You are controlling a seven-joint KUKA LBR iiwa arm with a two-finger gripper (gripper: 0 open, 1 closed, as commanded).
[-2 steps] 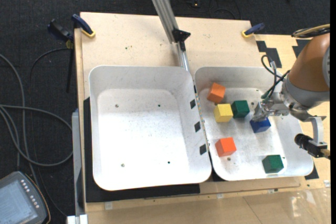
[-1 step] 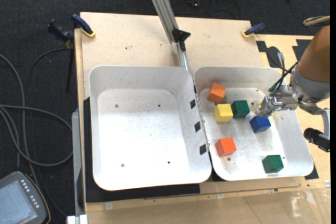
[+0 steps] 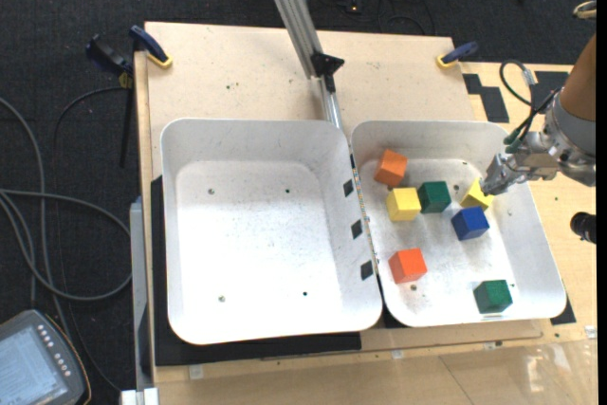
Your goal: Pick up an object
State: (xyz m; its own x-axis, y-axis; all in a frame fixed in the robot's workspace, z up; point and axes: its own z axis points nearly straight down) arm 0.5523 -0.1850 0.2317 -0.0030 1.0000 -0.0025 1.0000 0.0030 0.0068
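Note:
The right bin [image 3: 531,232] holds several coloured blocks. An orange block [image 3: 391,167] lies at the back, with a yellow block [image 3: 403,203] and a green block [image 3: 435,195] side by side in front of it. A red-orange block [image 3: 409,265] and another green block [image 3: 493,296] lie nearer the front. My gripper [image 3: 494,178] reaches in from the right, low over the bin's right side. Its tip is right at a small tilted yellow block [image 3: 475,196], which sits just above a blue block [image 3: 469,223].
The left bin [image 3: 180,204] sits beside the right one, the two rims meeting in the middle. A metal pole [image 3: 289,0] slants from the back down to the bins' shared edge. Clamps [image 3: 152,47] [image 3: 457,54] grip the bench's back corners.

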